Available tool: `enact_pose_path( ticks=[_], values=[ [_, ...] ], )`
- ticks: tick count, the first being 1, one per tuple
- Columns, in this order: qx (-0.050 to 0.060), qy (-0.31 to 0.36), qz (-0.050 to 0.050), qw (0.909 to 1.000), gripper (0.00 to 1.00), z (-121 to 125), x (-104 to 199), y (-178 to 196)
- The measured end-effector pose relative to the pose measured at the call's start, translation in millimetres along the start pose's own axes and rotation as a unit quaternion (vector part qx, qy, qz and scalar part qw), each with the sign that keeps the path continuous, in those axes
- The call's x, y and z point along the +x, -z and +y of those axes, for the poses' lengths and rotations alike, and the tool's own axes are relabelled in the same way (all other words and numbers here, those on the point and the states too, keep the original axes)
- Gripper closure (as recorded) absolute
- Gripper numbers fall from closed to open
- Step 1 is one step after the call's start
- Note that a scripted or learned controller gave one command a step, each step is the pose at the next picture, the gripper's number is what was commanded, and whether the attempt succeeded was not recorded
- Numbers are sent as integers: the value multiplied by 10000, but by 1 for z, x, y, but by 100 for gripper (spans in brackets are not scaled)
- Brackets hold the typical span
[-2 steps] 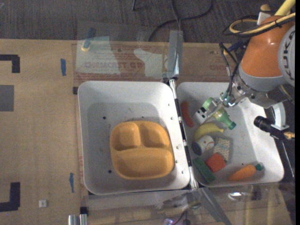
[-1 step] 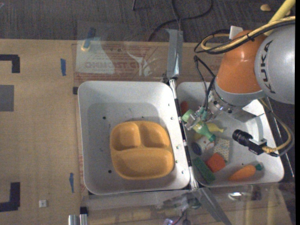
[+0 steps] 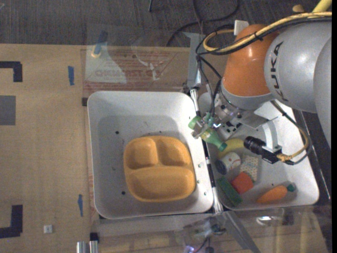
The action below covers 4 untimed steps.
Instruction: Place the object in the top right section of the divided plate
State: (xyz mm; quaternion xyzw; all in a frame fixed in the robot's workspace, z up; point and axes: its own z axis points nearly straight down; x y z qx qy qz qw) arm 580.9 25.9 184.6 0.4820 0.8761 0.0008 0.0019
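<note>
Smooth yellow divided plate (image 3: 158, 168) (rounded, three sections) in left bin (image 3: 105, 115).

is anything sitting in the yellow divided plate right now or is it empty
Empty. All three sections of the yellow plate show bare surface; it lies alone in the left bin.

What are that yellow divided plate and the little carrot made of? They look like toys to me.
The divided plate looks like molded plastic: one even yellow-orange color, rounded rims, a soft dull sheen. The carrot in the right bin also seems plastic, or perhaps rubber: smooth orange body and a flat green cap, too uniform for a real one. The picture cannot settle it further.
</note>
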Motion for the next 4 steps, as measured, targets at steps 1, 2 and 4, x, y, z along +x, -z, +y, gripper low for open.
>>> enact_pose_path(
  ticks=[1,2,4],
  values=[
    [28,100,22,9999,100,3,37,-1],
    [18,-318,15,9995,100,-47,-23,13],
    [19,-419,15,9991,100,-35,-51,0]
  ],
)
